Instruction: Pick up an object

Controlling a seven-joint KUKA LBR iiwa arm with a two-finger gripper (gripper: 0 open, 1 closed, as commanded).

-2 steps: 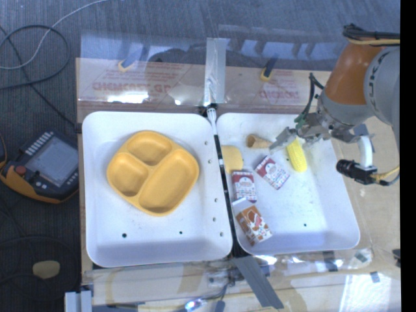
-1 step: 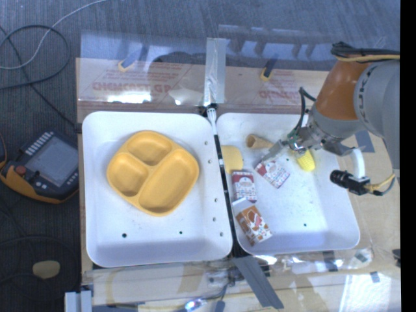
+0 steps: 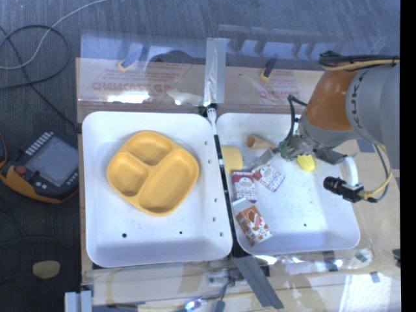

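Packets: three small printed packets lay in the right bin [image 3: 338, 236]. One packet [image 3: 271, 177] sat near the middle, just below the hand; a second packet [image 3: 244, 186] lay close to the divider; a third packet [image 3: 253, 225] lay toward the front edge.
Handling of packets: they looked light, flat and thin, probably crinkly and slippery on the white floor. A pinch across a short edge or a raised corner seemed the best hold; a flat press from above would likely slide off.
Yellow pieces: a pale yellow block [image 3: 232, 156] rested against the divider, and a small bright yellow piece [image 3: 306, 163] lay just beside the hand. Both seemed light and stiffer, easier to grip across their width.
Tan piece: one cone-like piece [image 3: 255, 141] lay near the back of the right bin, small and likely to roll.
Hand: the hand [image 3: 285, 149] hung low over the right bin, between the tan piece and the bright yellow piece; whether it was open or closed could not be told, and nothing was seen in its grip.
Left bin: the left bin [image 3: 104, 239] held one yellow three-part tray [image 3: 153, 171].
Table: both bins sat side by side on the table [image 3: 97, 86].
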